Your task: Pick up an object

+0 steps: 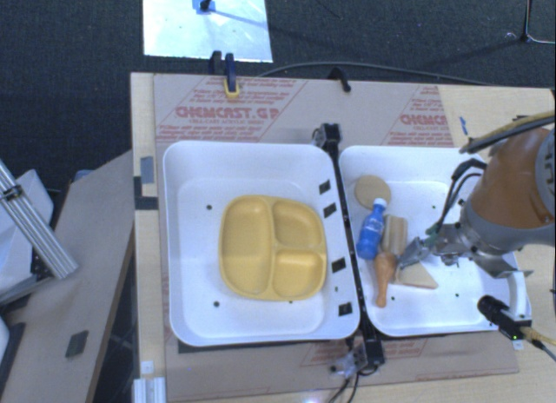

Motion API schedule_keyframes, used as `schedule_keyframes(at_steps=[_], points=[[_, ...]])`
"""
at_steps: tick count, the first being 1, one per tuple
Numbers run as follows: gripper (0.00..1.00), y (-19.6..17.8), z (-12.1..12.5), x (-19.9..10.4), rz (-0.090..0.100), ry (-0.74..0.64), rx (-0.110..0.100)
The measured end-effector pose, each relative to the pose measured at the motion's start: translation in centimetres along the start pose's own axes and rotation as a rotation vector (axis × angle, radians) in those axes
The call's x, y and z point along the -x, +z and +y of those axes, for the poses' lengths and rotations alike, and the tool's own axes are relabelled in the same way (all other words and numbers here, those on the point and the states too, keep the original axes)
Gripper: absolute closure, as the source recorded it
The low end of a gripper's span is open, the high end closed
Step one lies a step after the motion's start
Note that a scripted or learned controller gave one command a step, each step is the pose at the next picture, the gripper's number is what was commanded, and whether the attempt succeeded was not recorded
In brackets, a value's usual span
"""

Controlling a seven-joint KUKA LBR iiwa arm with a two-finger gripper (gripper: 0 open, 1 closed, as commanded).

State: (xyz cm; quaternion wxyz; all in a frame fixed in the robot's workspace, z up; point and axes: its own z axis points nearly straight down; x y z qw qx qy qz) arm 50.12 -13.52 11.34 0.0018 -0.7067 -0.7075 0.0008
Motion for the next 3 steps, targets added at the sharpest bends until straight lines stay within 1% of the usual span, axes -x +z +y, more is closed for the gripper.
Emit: schedule_keyframes(at_steps=[1,2,3], points=[[1.00,-1.4,0.2,0.1,-0.002,0.000,0.006],[1.00,-6.2,-0.5,0.5,-0.003,0.001,0.010],[1.00,-10.7,-0.7,0.1,-0.003,-0.003,0.010]])
